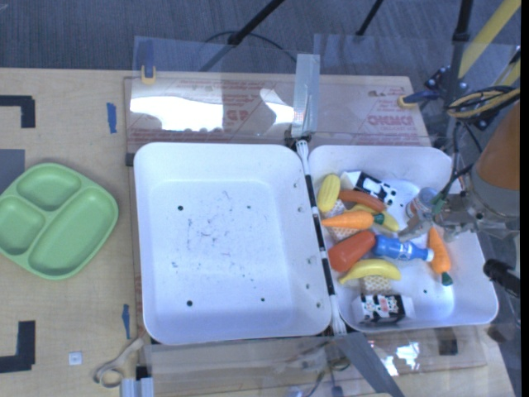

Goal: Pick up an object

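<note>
Gripper (430, 213), finger state impossible to tell, sits low in the right white plastic bin (475, 300), beside a blue bottle (402, 249) and small orange carrot (439, 253).

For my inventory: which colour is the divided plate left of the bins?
Light green plate, clearest in the camera view.

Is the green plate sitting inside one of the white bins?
No, the green plate lies on the wooden bench, left of the left bin.

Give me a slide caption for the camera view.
Gripper over right bin of toy food; left bin beside it.
</note>
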Controlling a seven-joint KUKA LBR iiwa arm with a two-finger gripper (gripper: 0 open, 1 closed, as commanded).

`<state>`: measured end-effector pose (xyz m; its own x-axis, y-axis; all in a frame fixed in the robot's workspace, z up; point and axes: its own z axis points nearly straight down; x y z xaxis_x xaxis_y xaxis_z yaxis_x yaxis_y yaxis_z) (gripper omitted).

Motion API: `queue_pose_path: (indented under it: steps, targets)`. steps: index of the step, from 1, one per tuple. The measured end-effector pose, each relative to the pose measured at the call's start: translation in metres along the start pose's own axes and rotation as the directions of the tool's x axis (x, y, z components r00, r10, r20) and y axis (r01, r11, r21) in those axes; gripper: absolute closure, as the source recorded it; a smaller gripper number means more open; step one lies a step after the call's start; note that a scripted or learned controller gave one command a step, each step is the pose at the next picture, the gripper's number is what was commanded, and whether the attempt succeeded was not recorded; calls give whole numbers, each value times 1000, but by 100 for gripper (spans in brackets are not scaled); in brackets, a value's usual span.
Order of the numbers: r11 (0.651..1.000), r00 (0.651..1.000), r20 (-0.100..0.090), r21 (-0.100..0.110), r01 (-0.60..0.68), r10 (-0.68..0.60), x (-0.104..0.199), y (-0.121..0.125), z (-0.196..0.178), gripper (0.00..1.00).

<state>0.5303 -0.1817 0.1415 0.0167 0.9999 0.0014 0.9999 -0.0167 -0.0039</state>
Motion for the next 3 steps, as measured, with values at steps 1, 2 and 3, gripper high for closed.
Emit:
queue_pose_path:
  steps: [1, 2, 3]
  targets:
    - [997, 997, -8, -5, 78, -78, -27, 15, 48, 0]
    - [997, 997, -5, -2, 73, -73, -30, 14, 43, 100]
    - [1000, 1000, 1, -1, 19, -19, -43, 16, -47, 100]
